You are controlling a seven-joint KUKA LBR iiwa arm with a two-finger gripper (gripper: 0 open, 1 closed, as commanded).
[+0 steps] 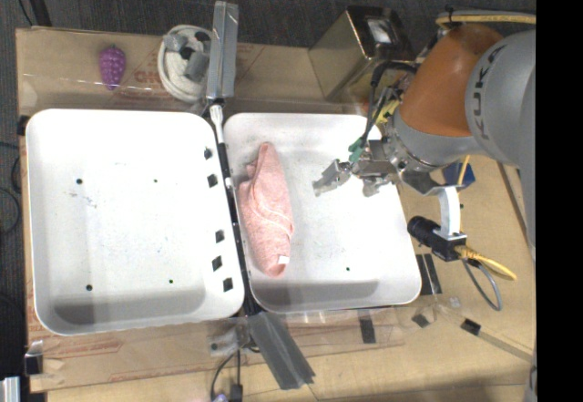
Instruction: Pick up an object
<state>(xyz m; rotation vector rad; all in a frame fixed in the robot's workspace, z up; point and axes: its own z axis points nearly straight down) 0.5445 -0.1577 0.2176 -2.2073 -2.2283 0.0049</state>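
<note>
Camera view: two shallow white bins side by side on a bench, seen from above at a slant.
Object: a folded pink cloth (266, 209) lies lengthwise in the right bin (383, 277), close to the wall it shares with the left bin (55, 209).
Arm: grey with an orange band, reaching in from the right over the right bin's upper right part.
Gripper (330, 180): well to the right of the cloth, apart from it, nothing visibly held; its opening cannot be told.
Outside the bins: a purple object (112, 65) rests above the left bin.
</note>
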